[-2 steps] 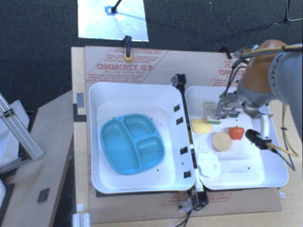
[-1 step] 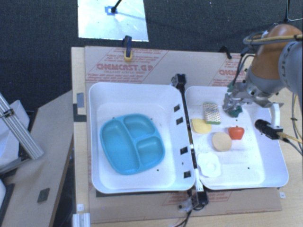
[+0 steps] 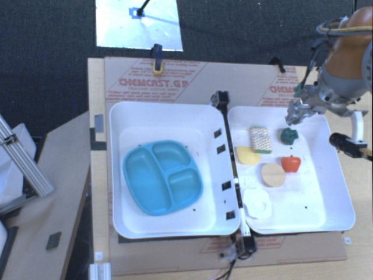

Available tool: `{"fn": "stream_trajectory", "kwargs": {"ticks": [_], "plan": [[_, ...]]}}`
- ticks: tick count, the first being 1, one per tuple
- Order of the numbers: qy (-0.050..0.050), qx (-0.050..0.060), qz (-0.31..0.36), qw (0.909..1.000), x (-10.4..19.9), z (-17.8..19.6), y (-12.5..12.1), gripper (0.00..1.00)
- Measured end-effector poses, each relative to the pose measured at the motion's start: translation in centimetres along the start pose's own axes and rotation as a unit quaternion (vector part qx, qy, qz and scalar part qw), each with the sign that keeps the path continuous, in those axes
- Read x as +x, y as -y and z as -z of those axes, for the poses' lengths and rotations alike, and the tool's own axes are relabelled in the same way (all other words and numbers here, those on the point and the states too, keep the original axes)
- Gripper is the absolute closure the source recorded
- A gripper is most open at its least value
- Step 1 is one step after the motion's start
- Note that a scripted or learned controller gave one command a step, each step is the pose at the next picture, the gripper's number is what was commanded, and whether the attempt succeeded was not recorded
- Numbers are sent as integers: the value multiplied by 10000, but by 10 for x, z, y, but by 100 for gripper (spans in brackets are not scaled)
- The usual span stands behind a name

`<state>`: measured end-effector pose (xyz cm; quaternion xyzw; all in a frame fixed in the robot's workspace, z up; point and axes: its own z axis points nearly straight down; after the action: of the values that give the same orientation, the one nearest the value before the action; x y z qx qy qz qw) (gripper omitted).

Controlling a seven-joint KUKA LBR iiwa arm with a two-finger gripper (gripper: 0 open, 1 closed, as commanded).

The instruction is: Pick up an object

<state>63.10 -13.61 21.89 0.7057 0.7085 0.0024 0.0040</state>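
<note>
A white round piece is lying nearest in the right bin, with a tan disc, a red tomato-like toy and a yellow piece behind it. Farther back, a speckled block is sitting left of a dark green toy. A blue divided tray is occupying the left bin. The gripper is hovering just above the green toy; whether it is parted cannot be told. The arm is reaching in from beyond the right bin's far corner.
</note>
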Motion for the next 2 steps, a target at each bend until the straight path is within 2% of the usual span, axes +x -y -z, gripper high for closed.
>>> {"fn": "stream_trajectory", "kwargs": {"ticks": [1,2], "plan": [[-1,3,4,10000,0,55,-2,100],[-18,43,26,10000,54,39,5,100]]}}
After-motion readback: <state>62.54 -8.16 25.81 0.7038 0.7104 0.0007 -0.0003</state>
